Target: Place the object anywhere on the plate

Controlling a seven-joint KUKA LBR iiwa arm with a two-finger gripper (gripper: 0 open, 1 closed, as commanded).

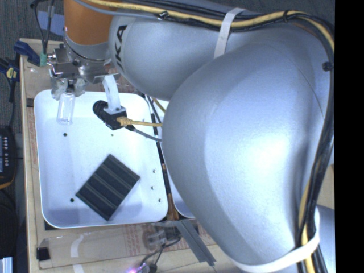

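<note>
The big grey arm is closest to the camera and covers nearly all of the right bin, so whatever's in there is hidden. Next out is the left bin on the surface. A dark ribbed slab lies flat around its 6 o'clock, turned diagonal, and I'm guessing that's the object to move. At the far end, the gripper hangs over the bin's 11 o'clock corner, well apart from the slab. Can't tell if it's wide or narrow, and I don't see anything held. Looks like the pick hasn't happened yet. The next move would be to swing toward 5 o'clock, line up across the slab's short side and go low, since a flat piece like that seems tricky to pinch.
</note>
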